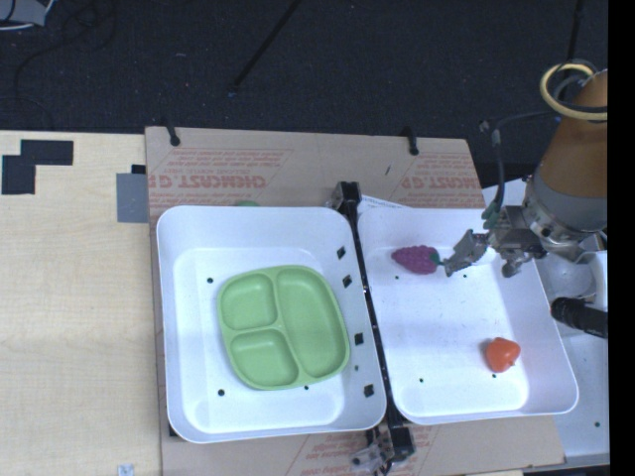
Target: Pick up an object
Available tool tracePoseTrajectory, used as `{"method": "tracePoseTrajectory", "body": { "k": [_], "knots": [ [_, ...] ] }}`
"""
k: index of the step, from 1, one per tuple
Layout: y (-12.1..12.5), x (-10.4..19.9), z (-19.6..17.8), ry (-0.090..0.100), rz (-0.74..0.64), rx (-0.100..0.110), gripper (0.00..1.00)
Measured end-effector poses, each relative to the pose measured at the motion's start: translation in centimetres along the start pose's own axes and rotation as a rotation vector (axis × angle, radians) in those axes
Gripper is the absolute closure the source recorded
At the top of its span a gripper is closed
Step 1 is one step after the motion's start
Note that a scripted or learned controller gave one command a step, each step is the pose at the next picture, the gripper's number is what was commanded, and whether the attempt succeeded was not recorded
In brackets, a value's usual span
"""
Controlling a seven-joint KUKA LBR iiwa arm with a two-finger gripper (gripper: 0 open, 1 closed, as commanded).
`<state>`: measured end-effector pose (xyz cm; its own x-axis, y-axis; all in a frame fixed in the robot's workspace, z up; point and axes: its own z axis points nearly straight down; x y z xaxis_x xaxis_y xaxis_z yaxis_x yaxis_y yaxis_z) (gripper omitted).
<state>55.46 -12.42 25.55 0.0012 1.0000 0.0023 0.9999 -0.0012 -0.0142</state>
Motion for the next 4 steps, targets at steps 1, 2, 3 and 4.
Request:
{"method": "tracePoseTrajectory", "body": {
  "k": [1, 2, 3, 4],
  "knots": [
    [0.2, 0.0, -0.6, -0.001, -0.002, -0.011, 0.00],
    [0.0, -0.1, 5.9, 0.000, -0.001, -0.004, 0.00],
    [-0.1, 0.0, 12.4, 0.000, -0.001, -0.004, 0.00],
    [-0.1, 0.1, 17.0, -0.001, -0.001, -0.010, 0.00]
  ]
}}
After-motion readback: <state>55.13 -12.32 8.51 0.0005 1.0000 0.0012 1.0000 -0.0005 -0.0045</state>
